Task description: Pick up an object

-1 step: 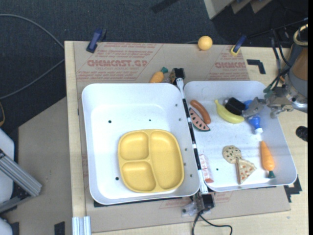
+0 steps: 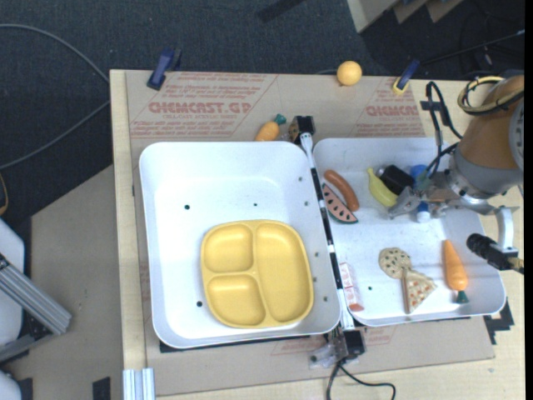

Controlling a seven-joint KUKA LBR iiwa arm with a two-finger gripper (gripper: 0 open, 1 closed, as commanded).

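A: Camera view, left bin (image 2: 166, 223): contents?

B: One yellow three-compartment plate (image 2: 256, 272), lying flat in the lower centre of the bin.

A: Right bin (image 2: 358, 161)?

B: Hot dog (image 2: 341, 189) and watermelon slice (image 2: 338, 207) along the left wall; banana (image 2: 381, 188) at upper centre; cookie (image 2: 393, 261) touching pizza slice (image 2: 417, 289) at lower centre; carrot (image 2: 455, 265) at lower right.

A: Claw (image 2: 416, 198) state?

B: It sits low over the upper right of the right bin, just beside the banana. Its opening cannot be told, and nothing is visibly gripped.
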